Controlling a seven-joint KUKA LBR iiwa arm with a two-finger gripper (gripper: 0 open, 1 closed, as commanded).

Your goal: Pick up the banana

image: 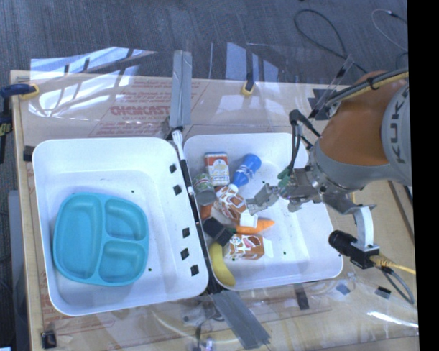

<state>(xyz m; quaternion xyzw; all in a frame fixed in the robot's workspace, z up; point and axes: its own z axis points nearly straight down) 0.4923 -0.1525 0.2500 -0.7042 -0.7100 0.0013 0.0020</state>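
Observation:
The yellow banana (pixel 221 267) lies along the left wall of the right bin (pixel 309 258), near its front corner. Its upper end is tucked under a black object (pixel 216 229). My gripper (pixel 263 198) hovers over the middle of that bin, up and to the right of the banana and well apart from it. It hangs just above an orange carrot (pixel 254 225) and some printed snack packets (pixel 231 201). Nothing can be seen held in it.
The right bin also holds a red-and-white carton (pixel 217 166), a blue bottle (pixel 246 167) and another packet (pixel 247 246) beside the banana. A teal divided plate (pixel 99 239) sits in the left bin (pixel 97 157). The arm's body (pixel 355 141) overhangs the right bin's right side.

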